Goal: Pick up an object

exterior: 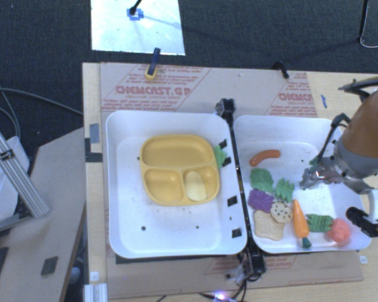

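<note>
Dark carpet surrounds the cardboard-topped bench (176,87) carrying two glossy white bins. The left bin (123,225) holds a yellow compartment plate (176,159). The right bin (283,128) holds plastic toy foods: sausage (265,158), carrot (300,218). The end effector (315,178) hovers there; grip unclear.

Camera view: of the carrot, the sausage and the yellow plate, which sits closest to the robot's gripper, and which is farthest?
Measured from the gripper in the right bin:
1. Carrot, just below and slightly left of it, in the same bin.
2. Sausage, farther left, toward the bin's upper part.
3. Yellow plate, farthest, over in the left bin.
</note>
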